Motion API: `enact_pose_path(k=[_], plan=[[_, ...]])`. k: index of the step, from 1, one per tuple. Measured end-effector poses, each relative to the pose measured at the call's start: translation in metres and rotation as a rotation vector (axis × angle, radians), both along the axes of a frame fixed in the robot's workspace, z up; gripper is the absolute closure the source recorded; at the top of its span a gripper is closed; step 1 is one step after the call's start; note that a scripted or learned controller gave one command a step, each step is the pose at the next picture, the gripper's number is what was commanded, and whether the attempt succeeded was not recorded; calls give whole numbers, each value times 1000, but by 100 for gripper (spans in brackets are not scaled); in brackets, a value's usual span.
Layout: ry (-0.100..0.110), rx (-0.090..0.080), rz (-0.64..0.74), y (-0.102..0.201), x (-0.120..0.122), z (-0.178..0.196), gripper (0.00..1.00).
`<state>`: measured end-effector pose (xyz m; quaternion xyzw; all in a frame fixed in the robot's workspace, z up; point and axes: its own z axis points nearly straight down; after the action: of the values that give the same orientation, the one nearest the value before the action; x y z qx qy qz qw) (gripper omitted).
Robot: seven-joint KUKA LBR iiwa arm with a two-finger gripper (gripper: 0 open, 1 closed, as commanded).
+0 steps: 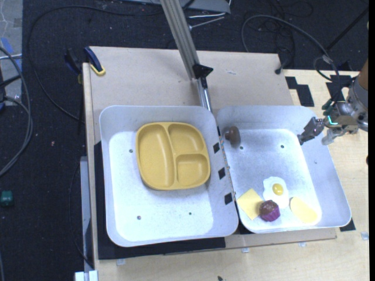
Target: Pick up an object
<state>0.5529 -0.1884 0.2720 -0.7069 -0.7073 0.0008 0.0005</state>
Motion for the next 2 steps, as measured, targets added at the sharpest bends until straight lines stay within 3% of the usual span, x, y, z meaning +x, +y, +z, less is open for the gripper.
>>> enact_pose_path(k=[1, 2], plan=[[-1, 0, 0, 0, 0, 1, 0], [3, 1, -2, -6, -1, -45, 0]])
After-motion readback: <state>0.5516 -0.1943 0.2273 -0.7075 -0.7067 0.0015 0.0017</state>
